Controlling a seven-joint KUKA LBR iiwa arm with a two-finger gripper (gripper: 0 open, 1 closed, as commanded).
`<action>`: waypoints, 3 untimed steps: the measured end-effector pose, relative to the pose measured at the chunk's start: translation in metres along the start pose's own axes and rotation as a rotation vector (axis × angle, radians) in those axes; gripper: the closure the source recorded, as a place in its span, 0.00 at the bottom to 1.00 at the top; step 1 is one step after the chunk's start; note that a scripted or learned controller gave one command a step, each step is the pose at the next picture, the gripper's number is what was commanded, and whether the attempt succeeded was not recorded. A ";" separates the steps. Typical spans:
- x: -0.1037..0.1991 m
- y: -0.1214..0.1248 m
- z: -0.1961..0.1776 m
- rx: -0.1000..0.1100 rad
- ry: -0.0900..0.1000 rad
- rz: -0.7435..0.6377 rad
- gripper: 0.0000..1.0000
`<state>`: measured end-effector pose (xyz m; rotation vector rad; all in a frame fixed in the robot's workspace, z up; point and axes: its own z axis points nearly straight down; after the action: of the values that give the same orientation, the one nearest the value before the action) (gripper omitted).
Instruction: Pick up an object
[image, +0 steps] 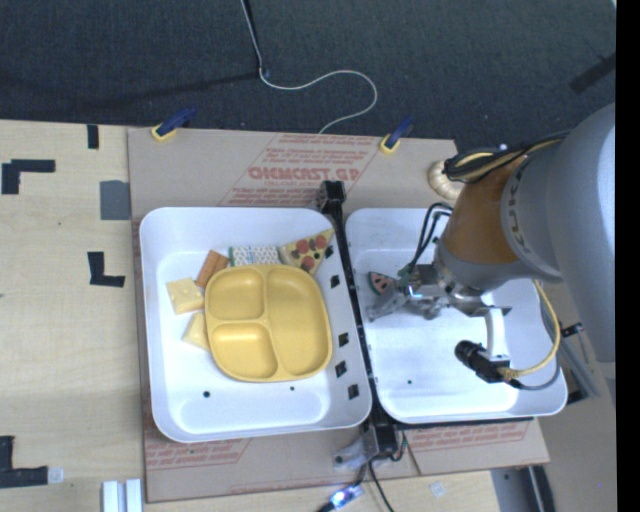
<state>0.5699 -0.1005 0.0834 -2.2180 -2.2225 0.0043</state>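
My gripper (374, 296) is low in the right bin (440, 395), near its left wall, and stands open with the fingers spread toward the left. A small dark object with a red patch (381, 283) lies at the tip of the upper finger (392, 284); it is not between the two fingers. In the left bin (170, 390) lies a yellow divided plate (268, 322). Behind it are a toy pizza slice (308, 250), a pale dotted piece (250, 256), an orange-brown piece (211, 267) and a tan cracker-like square (185, 295).
The divider (348, 320) between the two bins runs just left of my gripper. The arm's grey body and orange band (480, 225) cover the right bin's far right part. A black cable plug (478, 360) hangs over the right bin's floor.
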 end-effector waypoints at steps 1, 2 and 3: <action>0.000 0.001 -0.011 -0.002 0.000 0.000 1.00; -0.005 0.007 -0.056 -0.002 0.001 0.001 1.00; 0.003 0.011 -0.100 -0.003 0.002 0.000 1.00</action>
<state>0.5816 -0.0978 0.1830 -2.2186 -2.2230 -0.0004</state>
